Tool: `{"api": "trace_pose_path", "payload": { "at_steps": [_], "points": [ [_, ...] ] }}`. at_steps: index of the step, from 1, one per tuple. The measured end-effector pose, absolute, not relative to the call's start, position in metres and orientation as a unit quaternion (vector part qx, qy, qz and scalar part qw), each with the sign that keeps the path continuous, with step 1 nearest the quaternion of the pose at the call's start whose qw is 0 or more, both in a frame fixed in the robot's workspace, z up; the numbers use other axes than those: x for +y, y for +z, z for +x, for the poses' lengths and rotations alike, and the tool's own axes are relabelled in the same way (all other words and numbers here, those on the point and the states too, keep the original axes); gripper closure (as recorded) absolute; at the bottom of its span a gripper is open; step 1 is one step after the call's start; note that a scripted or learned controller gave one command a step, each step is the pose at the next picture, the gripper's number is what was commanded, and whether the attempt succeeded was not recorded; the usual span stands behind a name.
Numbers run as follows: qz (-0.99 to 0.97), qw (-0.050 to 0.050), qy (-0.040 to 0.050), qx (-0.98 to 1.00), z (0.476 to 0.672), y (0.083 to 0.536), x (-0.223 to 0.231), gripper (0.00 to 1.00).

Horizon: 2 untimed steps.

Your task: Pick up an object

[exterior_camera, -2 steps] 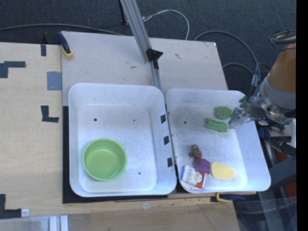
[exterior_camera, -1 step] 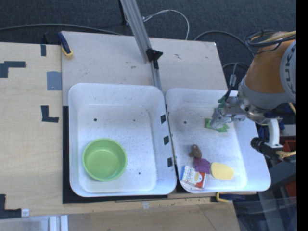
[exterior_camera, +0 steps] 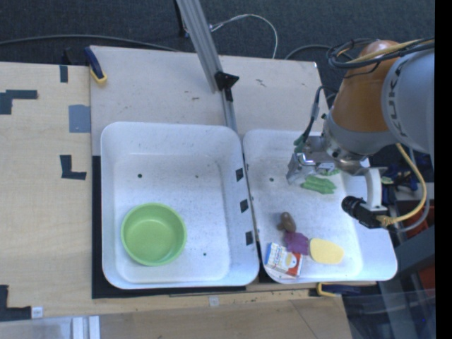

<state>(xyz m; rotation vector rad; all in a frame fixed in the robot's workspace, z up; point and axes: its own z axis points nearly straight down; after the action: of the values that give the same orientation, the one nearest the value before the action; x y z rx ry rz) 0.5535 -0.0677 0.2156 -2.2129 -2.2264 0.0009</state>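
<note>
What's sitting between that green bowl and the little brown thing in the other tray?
In the camera view, bare white floor and the two bins' adjoining walls separate the green bowl from the brown object.

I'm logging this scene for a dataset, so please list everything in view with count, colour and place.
bins: 2, white, side by side on the bench
bowl: 1, green, left bin, near front left corner
green object: 1, green, right bin, just below the gripper
brown object: 1, brown, middle of right bin
purple object: 1, purple, right bin, front, beside the yellow one
yellow object: 1, yellow, right bin, front
carton: 1, white with red and orange, right bin front left corner
clamp: 1, blue and yellow, bench's far left
pole: 1, grey, slanting over bench's far side
gripper: 1, metallic, over right bin's far part
arm: 1, grey with orange band, from the right
</note>
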Motion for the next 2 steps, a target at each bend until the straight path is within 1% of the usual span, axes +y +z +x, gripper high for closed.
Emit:
{"api": "trace_pose_path", "payload": {
  "at_steps": [1,2],
  "points": [
    [-0.704,0.002,0.0,-0.71,0.557,0.215,-0.007,1.0],
    [-0.705,0.001,-0.0004,-0.71,0.566,0.228,0.042,1.0]
  ]
}}
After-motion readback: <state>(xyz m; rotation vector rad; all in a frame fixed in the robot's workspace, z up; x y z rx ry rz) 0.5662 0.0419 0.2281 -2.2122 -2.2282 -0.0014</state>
